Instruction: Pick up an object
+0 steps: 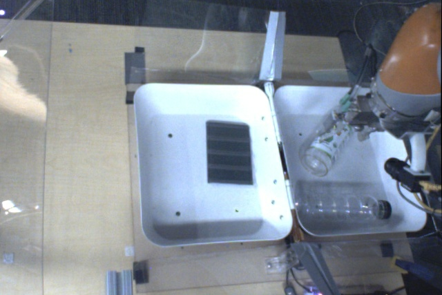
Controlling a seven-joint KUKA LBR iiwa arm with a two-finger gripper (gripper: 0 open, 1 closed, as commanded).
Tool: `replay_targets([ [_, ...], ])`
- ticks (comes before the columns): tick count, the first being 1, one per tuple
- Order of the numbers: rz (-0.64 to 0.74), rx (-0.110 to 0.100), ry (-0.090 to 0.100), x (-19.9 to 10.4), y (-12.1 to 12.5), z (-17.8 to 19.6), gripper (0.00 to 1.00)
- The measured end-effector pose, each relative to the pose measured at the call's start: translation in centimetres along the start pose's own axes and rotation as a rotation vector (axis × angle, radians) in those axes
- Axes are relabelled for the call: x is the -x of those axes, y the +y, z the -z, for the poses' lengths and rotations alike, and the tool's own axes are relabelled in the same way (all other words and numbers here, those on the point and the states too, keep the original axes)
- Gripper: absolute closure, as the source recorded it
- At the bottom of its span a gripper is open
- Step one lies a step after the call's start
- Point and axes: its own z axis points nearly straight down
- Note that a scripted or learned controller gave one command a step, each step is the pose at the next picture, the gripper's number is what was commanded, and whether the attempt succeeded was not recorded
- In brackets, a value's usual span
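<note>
A clear glass cup (323,148) sits tilted in the right bin (304,114), its open mouth toward the divider between the two bins and its base lifted toward the arm. The gripper (353,114) meets the cup at that raised base end, in the upper half of the right bin. Its fingers are lost against the clear glass and the wrist above, so whether they are spread or clamped on the cup cannot be told — no firm hold can be claimed.

Below the cup, along the near wall of the right bin, a clear plastic bottle (342,207) with a dark cap lies on its side, well apart from the gripper. Left of the cup, past the divider, the left bin (159,148) holds a flat dark ribbed block (229,152) at its centre. Above the gripper rises the arm (414,59) with its orange band, reaching in from the right.

Judging by the tilt, the step in hand looks like the grasp or the start of a lift on the cup. The next move calls for a secure pinch on slippery, curved glass, then a straight, slow rise — a loose hold would likely let the cup slide back down into the right bin
</note>
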Motion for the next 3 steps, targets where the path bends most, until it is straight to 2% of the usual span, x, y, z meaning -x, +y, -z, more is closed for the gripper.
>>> replay_targets([
  [1, 0.111, 0.019, -0.007, -0.2, 0.9, -10.2, 0.0],
  [2, 0.202, -0.003, 0.001, 0.1, 6.5, -11.7, 0.0],
  [3, 0.06, 0.009, -0.002, 3.0, -0.1, -14.0, 0.0],
])
